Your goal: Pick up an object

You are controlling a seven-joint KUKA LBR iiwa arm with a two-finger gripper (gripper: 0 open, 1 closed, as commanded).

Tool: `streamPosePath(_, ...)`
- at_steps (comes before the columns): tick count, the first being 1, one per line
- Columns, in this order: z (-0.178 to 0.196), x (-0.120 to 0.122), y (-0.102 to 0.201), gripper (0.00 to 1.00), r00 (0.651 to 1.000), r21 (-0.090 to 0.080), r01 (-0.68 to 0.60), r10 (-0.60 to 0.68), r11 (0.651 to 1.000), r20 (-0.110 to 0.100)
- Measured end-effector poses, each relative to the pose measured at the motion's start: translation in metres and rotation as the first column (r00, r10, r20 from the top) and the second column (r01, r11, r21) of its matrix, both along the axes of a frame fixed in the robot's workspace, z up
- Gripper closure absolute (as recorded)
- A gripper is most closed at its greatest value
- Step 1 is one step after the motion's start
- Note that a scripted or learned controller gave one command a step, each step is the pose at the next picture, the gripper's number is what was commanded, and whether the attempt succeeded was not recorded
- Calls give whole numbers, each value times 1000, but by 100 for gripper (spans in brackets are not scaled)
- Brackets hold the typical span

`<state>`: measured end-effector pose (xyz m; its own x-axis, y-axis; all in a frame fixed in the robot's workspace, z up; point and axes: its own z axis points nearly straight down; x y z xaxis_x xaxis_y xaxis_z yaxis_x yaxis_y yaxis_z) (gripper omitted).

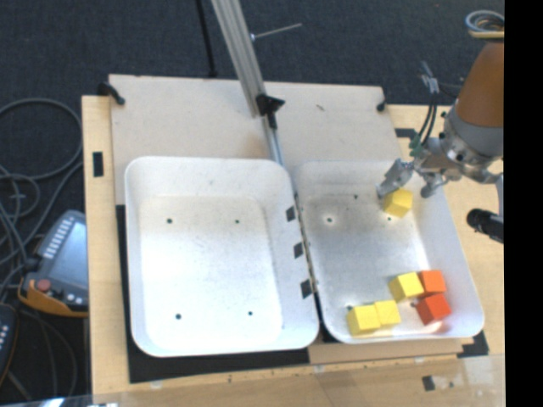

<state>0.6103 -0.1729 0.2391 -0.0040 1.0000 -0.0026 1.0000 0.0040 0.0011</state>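
One yellow block (398, 202) sits between my spread jaws (411, 181), over the far part of the right bin (454, 236). Five more blocks, yellow and orange, cluster near its front edge.

We see the tan bench (195, 113) bearing two shallow white bins side by side, the left bin (212, 257) and the right bin (373, 253), edges nearly touching

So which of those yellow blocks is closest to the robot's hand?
The lone yellow block at the far end of the right bin, right under the hand. The other yellow blocks sit clustered with the orange ones near the bin's front edge.
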Motion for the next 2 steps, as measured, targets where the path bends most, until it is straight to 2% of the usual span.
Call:
streamPosePath(1, 12, 1, -1, 100, 1000, -1, -4, 4, 1000, 3)
streamPosePath(2, 11, 1, -1, 0, 1000, -1, -4, 4, 1000, 1)
